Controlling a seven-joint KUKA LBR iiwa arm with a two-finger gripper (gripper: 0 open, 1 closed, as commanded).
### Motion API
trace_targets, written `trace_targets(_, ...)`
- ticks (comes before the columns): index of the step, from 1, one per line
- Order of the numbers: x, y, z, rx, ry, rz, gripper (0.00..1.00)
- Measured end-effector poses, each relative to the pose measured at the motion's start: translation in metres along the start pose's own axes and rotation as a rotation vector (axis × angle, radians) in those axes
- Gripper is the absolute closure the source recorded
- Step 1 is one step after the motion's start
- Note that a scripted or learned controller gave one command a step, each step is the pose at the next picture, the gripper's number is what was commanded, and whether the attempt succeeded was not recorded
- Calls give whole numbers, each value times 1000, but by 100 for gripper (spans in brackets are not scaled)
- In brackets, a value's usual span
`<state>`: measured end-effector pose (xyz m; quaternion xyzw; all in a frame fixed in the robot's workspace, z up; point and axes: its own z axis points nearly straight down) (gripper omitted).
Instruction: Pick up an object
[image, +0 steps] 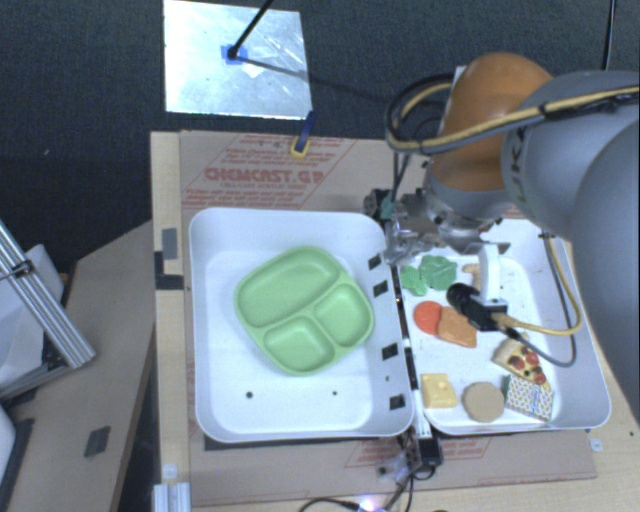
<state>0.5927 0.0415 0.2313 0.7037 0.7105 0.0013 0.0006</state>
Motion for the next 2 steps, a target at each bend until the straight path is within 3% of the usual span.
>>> trace_targets(2, -17, -5, 10, 2, -2, 10, 100)
